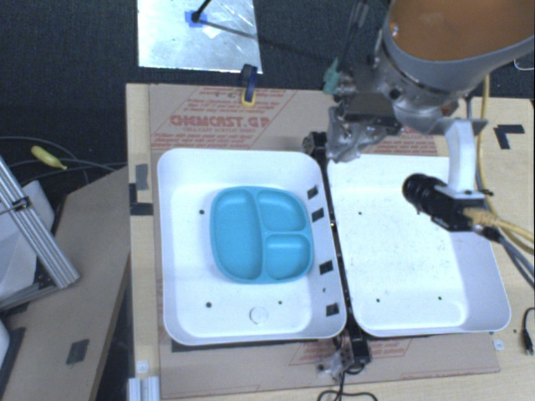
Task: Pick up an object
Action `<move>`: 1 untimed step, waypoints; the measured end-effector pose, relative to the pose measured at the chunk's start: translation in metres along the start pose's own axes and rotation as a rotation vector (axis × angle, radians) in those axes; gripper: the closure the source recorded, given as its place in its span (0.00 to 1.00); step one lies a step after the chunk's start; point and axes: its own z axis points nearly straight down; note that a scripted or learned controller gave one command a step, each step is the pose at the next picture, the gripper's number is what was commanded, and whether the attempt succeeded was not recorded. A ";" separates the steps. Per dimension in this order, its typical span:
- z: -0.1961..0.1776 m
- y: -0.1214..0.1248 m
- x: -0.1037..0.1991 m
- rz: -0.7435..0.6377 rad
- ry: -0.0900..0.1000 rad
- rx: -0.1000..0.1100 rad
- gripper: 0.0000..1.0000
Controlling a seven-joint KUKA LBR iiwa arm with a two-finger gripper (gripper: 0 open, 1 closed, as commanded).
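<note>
Blue plate (259, 234) is the obj here: light-blue plastic, rounded-rectangle shape w/ soft corners, split by raised ridges into three sections, one big at its left side and two smaller at the right, glossy and sitting flat. It lies in the left bin (184, 249), about mid-floor, down and to the left of the tool (349, 143) and well apart from it. Tool sits at the top edge of the bins, just over the divider where left bin meets right bin (468, 307), at the end of the grey arm (418, 82) w/ orange band, coming in from upper right. Tool is seen from above and partly hidden by the wrist, so can't tell if it's wide or narrow; nothing seen in it. A black cylinder (430, 197) on a white bracket hangs off the arm over the right bin, right of and below the tool. Both bins rest on a cardboard sheet (217, 115) w/ red print on the tabletop. A yellow-blue clip (248, 84) sits at the cardboard's top edge, up-left of the tool, by a shiny foil sheet (196, 19).
</note>
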 end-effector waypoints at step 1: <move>0.040 -0.010 0.074 -0.012 -0.002 0.012 1.00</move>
